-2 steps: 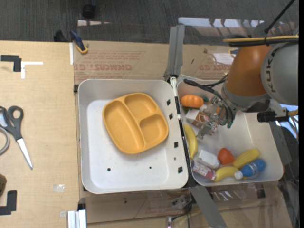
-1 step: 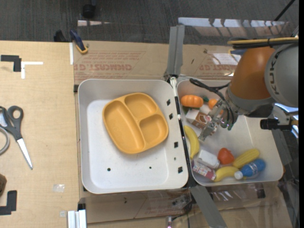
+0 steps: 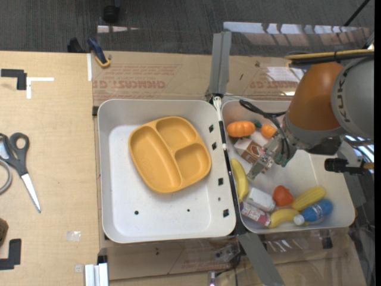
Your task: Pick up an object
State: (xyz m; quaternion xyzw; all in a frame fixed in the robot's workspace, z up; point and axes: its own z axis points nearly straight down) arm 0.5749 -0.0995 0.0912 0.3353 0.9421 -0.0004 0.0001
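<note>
Camera view shows the tool point(image 3: 266, 161) low in the right bin point(image 3: 333, 177), among crowded items: an orange toy point(image 3: 240, 128), a brown packet point(image 3: 252, 152), a banana point(image 3: 240, 179) and a white packet point(image 3: 261, 196); whether it is clenched or released I cannot tell, and nothing is visibly held. With 2 or more things lying so close, a grasp could catch an edge only, slip, or nudge neighbours aside. The yellow divided plate point(image 3: 170, 154) lies alone in the left bin point(image 3: 113, 177).

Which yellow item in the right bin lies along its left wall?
The banana, a long curved piece against the dividing wall; the corn cob and another yellow piece lie further right.
</note>
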